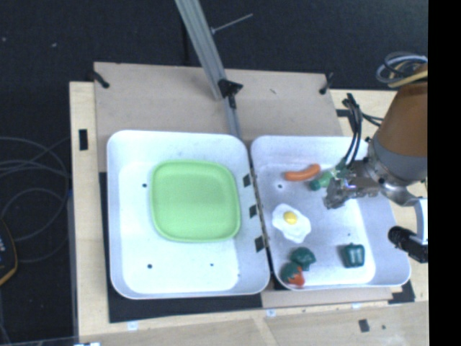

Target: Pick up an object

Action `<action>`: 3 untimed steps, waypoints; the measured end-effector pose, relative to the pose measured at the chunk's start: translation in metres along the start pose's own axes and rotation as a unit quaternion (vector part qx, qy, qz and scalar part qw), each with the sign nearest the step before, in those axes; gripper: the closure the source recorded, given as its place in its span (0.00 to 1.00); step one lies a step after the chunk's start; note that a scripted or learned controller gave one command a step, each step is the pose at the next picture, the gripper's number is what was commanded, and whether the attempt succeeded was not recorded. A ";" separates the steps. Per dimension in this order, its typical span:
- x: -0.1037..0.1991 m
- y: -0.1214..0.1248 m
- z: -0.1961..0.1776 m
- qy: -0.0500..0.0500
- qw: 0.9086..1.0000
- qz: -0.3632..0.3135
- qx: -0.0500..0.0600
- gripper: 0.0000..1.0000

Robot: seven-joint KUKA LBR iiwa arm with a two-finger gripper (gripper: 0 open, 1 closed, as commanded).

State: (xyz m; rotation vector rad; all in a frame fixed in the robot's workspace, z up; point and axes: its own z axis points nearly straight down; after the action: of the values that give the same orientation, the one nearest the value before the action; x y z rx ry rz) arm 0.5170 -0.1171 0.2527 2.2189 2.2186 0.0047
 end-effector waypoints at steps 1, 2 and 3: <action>0.045 0.014 -0.004 0.001 1.000 -0.002 0.002 1.00; 0.095 0.031 -0.010 0.001 1.000 -0.002 0.002 1.00; 0.134 0.053 -0.011 0.001 1.000 -0.002 0.002 1.00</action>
State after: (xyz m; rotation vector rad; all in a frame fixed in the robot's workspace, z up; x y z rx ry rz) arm 0.5703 0.0169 0.2643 2.2180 2.2251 0.0013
